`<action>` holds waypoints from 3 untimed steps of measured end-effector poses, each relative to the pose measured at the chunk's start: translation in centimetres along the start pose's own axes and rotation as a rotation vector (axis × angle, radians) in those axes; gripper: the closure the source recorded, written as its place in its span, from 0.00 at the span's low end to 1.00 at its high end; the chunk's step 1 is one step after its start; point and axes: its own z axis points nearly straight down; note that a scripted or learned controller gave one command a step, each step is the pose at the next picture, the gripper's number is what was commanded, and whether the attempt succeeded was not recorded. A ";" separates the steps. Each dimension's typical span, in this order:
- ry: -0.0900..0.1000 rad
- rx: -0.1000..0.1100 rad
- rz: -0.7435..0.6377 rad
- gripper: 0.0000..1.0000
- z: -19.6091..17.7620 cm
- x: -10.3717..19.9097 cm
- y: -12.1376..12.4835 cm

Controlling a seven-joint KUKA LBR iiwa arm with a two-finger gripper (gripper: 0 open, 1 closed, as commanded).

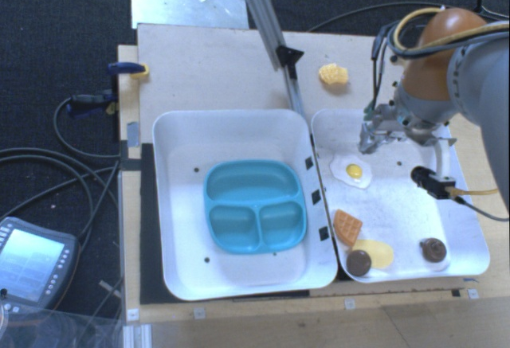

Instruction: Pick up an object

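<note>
Dark carpet surrounds the bench; gripper [370, 139] hangs just above-right of the fried egg [352, 173], probably aiming there; its opening cannot be judged.

The bench [215, 68] has a pale tan top and stands on dark carpet [56, 20]. Black cables [48, 171] run across the floor off the bench's left edge. A handheld control pendant [28, 263] lies near the lower left corner. Lighting is even.
</note>
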 end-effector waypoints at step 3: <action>0.002 0.000 -0.012 1.00 -6.7 5.7 1.9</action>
